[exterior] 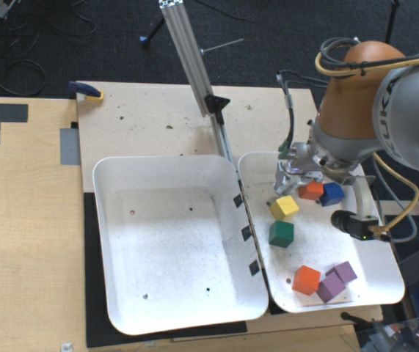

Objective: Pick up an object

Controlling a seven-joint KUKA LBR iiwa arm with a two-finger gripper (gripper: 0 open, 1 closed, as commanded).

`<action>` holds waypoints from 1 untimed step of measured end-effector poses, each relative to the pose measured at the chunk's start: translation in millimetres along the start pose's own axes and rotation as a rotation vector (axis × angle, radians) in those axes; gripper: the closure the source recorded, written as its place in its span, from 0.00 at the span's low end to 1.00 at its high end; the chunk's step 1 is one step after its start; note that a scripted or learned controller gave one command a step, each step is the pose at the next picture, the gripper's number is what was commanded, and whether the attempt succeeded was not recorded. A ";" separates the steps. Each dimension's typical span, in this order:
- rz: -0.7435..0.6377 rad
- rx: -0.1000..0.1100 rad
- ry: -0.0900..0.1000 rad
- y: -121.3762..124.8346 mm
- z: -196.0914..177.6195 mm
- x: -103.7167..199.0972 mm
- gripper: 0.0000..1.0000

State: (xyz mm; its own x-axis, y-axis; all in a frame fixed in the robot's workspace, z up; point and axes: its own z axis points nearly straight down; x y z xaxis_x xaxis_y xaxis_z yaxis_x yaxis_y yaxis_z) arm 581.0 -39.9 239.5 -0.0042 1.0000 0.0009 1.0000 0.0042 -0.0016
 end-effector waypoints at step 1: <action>-0.001 0.000 0.001 31.4 -2.9 51.0 1.00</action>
State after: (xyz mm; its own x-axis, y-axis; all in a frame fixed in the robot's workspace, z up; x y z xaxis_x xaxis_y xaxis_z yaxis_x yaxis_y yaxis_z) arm 612.2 11.2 242.4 -0.0048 1.0000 0.0019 1.0000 0.0048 -0.0012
